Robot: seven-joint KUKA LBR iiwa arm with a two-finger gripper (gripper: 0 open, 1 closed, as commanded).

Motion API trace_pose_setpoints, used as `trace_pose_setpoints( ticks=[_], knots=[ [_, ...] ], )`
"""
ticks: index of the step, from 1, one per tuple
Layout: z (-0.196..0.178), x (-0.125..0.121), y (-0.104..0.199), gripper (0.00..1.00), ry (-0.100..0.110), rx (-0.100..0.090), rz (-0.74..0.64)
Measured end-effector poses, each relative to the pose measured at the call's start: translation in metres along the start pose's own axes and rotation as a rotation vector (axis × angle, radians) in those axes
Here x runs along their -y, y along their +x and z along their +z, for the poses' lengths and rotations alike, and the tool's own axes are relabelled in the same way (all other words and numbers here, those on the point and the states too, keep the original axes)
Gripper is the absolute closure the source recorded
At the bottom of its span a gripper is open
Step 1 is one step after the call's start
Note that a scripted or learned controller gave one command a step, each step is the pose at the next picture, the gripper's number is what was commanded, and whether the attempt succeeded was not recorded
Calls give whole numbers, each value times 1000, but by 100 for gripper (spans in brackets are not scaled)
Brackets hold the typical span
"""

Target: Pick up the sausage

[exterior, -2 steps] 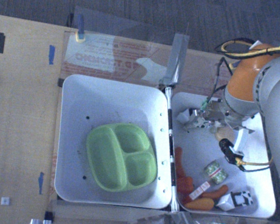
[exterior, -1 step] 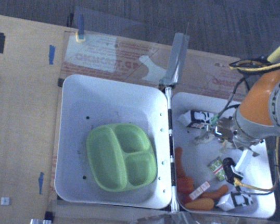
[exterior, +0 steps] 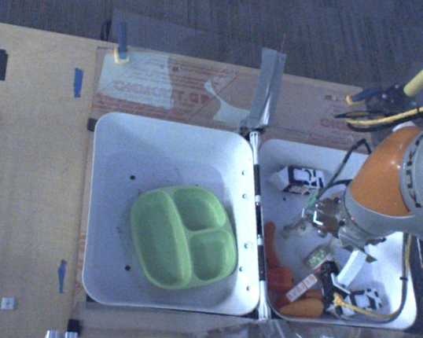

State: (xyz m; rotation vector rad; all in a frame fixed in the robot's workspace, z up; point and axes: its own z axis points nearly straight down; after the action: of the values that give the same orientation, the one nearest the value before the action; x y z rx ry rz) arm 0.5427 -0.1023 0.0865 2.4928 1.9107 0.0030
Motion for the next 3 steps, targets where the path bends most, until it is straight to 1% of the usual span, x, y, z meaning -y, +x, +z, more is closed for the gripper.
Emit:
trace_pose_setpoints(
  ticks=[1,2,3],
  knots=[
    [0,0,0,0,-1,0,1],
    [0,61,-13,0,-1,-1,138],
    [0,61,-13,0,-1,-1,139]
  ],
)
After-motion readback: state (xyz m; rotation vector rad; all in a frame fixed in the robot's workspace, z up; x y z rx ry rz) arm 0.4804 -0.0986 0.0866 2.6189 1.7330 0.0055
